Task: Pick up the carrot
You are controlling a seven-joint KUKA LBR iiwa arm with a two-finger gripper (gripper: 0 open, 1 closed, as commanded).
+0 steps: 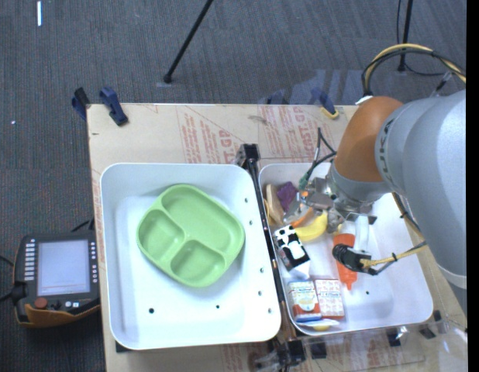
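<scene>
The carrot (346, 266) is a small orange piece lying in the right bin (406, 301), near its middle, pointing toward the front edge. My gripper (342, 222) hangs under the grey arm with the orange band, low over the right bin. It is just behind the carrot and next to a yellow banana (315, 227). The wrist hides part of what lies beneath it. I see nothing lifted off the bin floor.
The left bin (123, 301) holds a green divided plate (191, 233). Around the carrot lie a black-and-white box (291, 246), two small red-and-white cartons (315, 297) and a purple item (286, 194). A teach pendant (57, 273) sits left of the bench.
</scene>
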